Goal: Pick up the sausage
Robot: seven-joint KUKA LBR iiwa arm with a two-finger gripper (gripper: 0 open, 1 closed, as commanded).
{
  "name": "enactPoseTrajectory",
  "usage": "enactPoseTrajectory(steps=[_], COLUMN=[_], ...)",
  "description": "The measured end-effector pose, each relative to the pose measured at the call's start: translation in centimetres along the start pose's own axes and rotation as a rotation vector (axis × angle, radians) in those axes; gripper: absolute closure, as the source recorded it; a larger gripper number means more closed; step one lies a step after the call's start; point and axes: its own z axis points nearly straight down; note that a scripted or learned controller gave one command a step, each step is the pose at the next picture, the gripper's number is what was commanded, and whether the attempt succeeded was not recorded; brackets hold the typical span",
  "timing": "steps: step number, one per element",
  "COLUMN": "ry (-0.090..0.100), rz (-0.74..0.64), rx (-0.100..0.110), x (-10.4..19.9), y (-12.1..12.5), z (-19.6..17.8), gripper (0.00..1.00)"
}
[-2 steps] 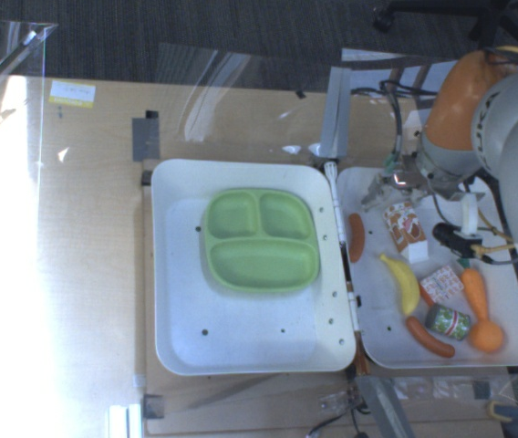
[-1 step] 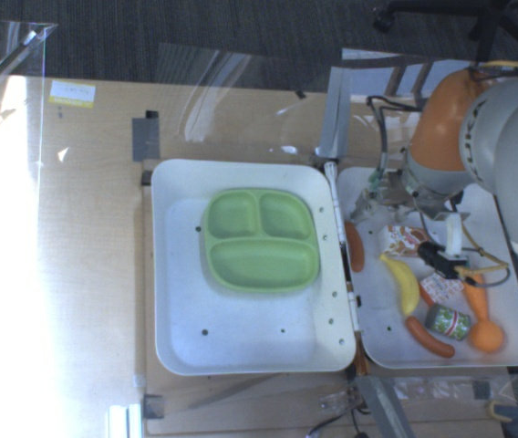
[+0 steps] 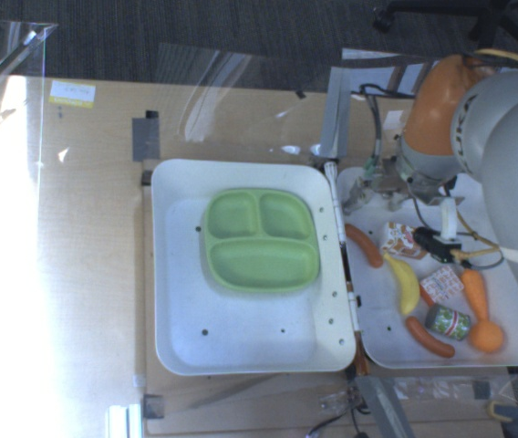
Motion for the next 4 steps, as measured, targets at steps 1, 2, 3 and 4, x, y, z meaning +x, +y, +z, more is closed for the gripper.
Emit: enactPoseTrajectory(steps=[1, 2, 3, 4], ry=[-0.001, 0.003, 0.001, -0.005], rz=[-0.029, -0.049, -0.115, -0.141], rx=[-0.004, 0.021, 0.0, -0.011], x=[-1.5, -1.2, -0.7, -0.5], y=[-5.6, 0.6, -8.2, -14.1], z=[-0.1, 0.0, -2.0, -0.4], gripper=[0.0, 0.0, 0.0, 0.0])
